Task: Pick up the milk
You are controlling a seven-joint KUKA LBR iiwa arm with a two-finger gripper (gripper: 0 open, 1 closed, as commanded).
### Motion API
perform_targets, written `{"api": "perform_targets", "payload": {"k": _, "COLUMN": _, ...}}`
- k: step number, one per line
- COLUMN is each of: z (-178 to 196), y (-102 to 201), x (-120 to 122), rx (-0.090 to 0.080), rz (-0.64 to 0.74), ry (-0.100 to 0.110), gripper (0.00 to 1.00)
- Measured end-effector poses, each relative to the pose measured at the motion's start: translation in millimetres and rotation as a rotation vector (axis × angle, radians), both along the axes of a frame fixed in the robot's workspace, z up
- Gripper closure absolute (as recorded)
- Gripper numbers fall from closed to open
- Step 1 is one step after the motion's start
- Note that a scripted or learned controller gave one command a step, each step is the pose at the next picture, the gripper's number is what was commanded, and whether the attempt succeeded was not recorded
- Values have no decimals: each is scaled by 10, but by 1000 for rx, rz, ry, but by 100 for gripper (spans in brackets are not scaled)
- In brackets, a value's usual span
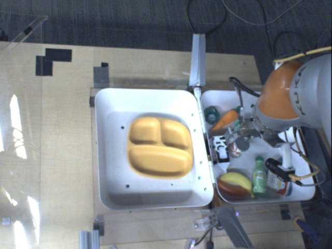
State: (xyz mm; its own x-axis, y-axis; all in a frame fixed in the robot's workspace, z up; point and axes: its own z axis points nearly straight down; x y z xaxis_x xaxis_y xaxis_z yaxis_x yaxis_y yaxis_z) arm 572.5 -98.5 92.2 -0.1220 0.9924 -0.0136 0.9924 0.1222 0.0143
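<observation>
Arm [303, 95] reaches in from the right over the right bin [307, 193], orange band above the bin's far right part. Pincer [239, 139] sits low in the bin's left half. Can't tell from this angle whether it's spread or pressed together, and nothing is visibly pinched. Milk [220, 150] is a small black-and-white carton in the right bin, up against the left wall about mid-length, just left of the pincer; can't tell if they touch. A small red-and-white item [236, 148] sits right at the pincer tip, between the milk and the wrist. Carrot [225, 121] lies tilted just beyond the milk, with a teal round item [211, 113] near the far left corner beside it. At the near end: yellow-and-red fruit [233, 184], a green bottle [259, 175] just to its right, then a bottle with a red label [278, 184] lying down. Left bin [104, 139] holds one yellow loaf-shaped block [158, 147] in the middle, well apart from the milk. Both bins sit side by side on the pale wood table [62, 139].
</observation>
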Motion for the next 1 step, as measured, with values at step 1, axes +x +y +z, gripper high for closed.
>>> {"api": "perform_targets", "payload": {"k": 1, "z": 11, "y": 8, "x": -415, "rx": -3, "rz": 1, "ry": -11, "gripper": 0}}
